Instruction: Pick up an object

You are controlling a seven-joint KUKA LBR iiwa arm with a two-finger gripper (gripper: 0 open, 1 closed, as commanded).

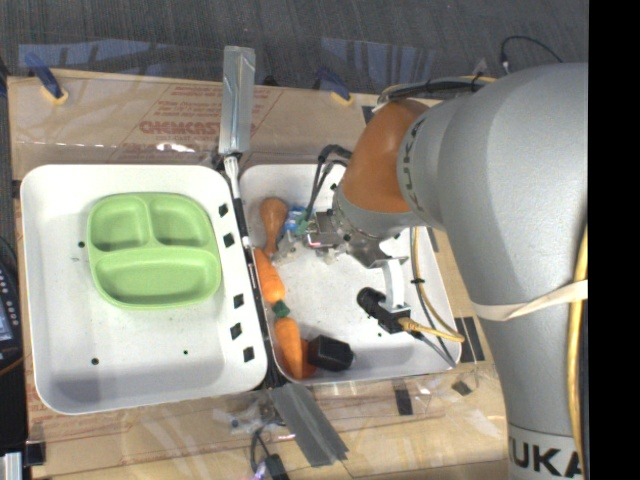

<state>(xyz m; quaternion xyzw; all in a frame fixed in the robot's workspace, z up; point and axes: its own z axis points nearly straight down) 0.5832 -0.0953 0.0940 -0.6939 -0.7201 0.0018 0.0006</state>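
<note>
The right bin (330,298) holds several small things along its left wall. A brown, rounded piece (273,214) lies at the back, with a small blue item (296,218) beside it. One orange carrot (268,278) lies halfway down the wall and another (288,344) sits near the front corner, next to a black block (329,353). My gripper (322,236) is low in the back half of this bin, just right of the blue item and the brown piece. The wrist hides its tips, and I see nothing held.
The left bin (60,348) carries a green divided plate (155,248) in its back half. The grey arm with its orange band (380,163) covers the right bin's right side. A black cable fitting (380,310) hangs off the wrist above the bin floor.
</note>
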